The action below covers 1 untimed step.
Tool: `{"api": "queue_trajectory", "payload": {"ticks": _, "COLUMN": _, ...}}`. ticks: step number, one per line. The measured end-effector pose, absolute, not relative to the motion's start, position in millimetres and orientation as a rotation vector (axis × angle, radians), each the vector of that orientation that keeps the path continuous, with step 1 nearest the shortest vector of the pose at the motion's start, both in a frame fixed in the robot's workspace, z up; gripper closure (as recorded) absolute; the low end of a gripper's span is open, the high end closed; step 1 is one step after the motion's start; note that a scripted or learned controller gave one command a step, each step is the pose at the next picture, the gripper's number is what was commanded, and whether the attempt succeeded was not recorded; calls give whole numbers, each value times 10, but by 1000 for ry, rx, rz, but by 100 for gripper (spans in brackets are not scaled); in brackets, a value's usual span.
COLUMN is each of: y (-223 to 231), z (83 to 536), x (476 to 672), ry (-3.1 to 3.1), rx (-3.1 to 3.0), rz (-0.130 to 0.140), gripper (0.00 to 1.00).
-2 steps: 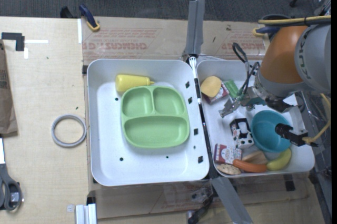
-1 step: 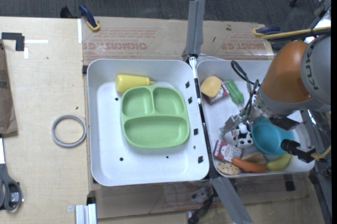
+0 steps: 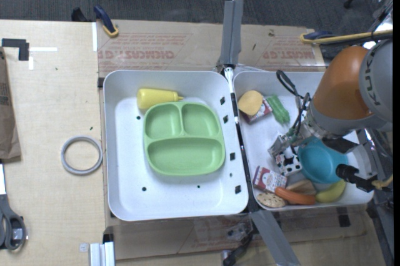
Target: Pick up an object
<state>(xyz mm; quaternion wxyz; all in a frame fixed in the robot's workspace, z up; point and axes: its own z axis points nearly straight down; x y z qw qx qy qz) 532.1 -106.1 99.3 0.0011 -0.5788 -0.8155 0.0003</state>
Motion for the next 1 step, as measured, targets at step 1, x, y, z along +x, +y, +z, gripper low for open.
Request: {"api": "queue_trajectory", "payload": {"ticks": 1, "y": -385, "z": 2498, "x": 5805, "ry": -2388, "rx": -2042, "rz": 5, "gripper": 100}}
